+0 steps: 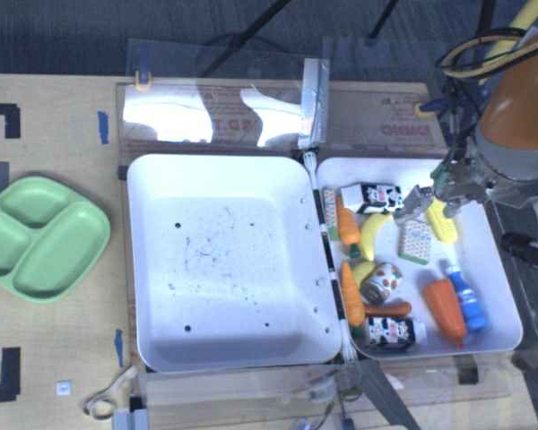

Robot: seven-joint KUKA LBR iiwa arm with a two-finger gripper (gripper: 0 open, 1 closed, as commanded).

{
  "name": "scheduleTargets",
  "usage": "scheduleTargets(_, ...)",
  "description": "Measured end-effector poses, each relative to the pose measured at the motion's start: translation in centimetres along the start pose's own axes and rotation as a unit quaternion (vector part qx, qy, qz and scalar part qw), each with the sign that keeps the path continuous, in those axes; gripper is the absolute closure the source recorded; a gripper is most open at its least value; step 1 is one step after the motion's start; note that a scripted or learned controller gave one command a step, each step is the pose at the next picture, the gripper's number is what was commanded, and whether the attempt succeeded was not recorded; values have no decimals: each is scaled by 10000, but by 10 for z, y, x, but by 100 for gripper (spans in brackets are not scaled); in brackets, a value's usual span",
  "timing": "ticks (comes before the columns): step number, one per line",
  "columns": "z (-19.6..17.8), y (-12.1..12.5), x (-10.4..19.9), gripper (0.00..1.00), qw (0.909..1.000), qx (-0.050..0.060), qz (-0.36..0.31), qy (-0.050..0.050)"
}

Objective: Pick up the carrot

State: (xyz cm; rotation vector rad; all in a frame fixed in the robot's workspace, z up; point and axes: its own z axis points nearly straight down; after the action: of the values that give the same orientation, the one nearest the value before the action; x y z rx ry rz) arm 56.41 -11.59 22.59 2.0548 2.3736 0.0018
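The end effector (441,193) hangs over the far right part of the right bin (507,330), just above a yellow corn cob (444,223); whether it is wide or narrow cannot be told from this slanted view, and nothing shows clasped in it. The carrot (445,310), fat and orange, lies near the bin's near right corner, touching a blue bottle (466,299) on its right. Two slimmer orange pieces (347,222) lie along the bin's left wall. Two black-and-white cartons (377,196) sit at the far and near edges; their print is too small to read. A banana (371,236) lies mid-bin. The left bin (161,330) sits beside it. A green divided plate (43,237) rests at the surface's left edge.
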Motion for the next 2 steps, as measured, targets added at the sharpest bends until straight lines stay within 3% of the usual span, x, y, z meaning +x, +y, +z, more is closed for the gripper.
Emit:
scheduleTargets(1,56,-31,9,0,9999,11,-152,5)
scheduleTargets(2,41,-80,36,0,9989,15,-461,10)
